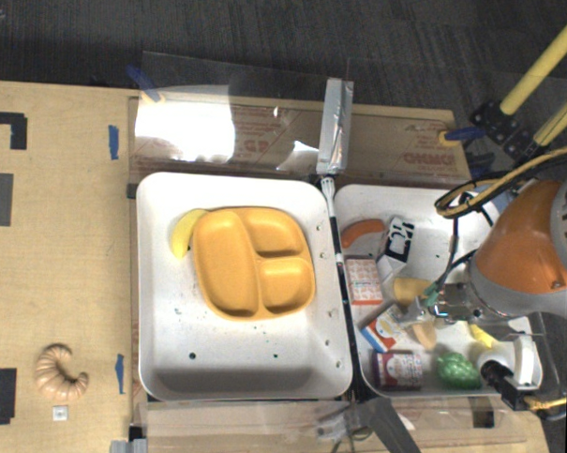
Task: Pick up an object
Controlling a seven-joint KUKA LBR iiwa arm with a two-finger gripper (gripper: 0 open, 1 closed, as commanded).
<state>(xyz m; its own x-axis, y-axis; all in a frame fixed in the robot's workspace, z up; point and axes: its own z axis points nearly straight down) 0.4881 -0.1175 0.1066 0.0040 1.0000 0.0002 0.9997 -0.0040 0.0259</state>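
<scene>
Camera view looks down on a light wooden bench [48, 257] with dark grey carpet [274, 23] beyond its far edge. On the bench sit two white bins: the left bin [166, 347] holds an orange divided tray [254, 262] with a yellow piece [182, 231] tucked under its left edge. The right bin [435, 204] is crowded with small objects, among them a green lumpy item [457, 369], a dark can [399, 369], a red-and-white packet [362, 279] and a black-and-white box [398, 240]. The gripper [428, 310] reaches down among these from the right; whether it is open, closed or gripping anything cannot be told. A croissant-like toy [61, 371] lies on the bench's near left. Clear plastic sheet [232, 125] stands behind the bins.
</scene>
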